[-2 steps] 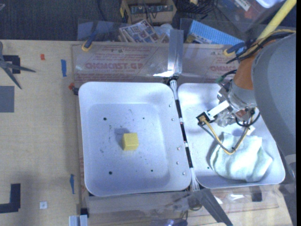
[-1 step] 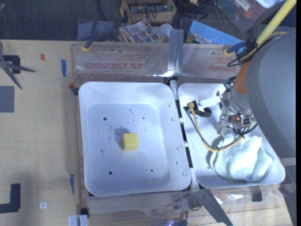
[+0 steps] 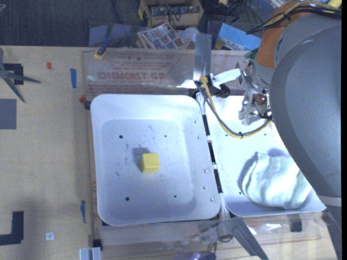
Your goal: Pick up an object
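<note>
Two candidates wait, yellow block (image 3: 150, 162) and white cloth (image 3: 274, 180); our end effector (image 3: 252, 108) (grip state indiscernible) must first descend.

The counter (image 3: 43, 161) is a pale wooden surface carrying two shallow white bins side by side, the left bin (image 3: 103, 123) and the right bin (image 3: 233, 145), their inner rims touching along a seam with a row of screws. Behind the bins lies a clear plastic sheet (image 3: 135, 72) with red lettering. On the bare wood to the left sit bits of blue tape (image 3: 73, 78), a small red mark (image 3: 49, 65) and dark flat pieces (image 3: 7, 114).
</note>
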You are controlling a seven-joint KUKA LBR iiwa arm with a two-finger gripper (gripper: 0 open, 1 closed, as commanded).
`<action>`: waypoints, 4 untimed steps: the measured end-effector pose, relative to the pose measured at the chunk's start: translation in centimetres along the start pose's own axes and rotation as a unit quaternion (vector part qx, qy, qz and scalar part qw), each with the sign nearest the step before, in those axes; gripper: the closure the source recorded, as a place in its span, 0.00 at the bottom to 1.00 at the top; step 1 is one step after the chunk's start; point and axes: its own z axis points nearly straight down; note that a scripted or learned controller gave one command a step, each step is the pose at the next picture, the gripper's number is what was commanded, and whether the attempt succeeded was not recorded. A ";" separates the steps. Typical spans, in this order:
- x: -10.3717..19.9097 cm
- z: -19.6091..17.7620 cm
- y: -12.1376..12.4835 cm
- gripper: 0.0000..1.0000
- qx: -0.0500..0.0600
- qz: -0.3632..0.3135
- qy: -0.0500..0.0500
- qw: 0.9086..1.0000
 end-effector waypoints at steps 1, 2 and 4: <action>-4.9 -11.3 0.4 1.00 0.000 0.002 -0.001 1.000; -3.7 -21.4 -0.2 1.00 0.000 -0.002 0.000 1.000; -4.5 -14.6 2.3 1.00 0.001 -0.001 -0.003 1.000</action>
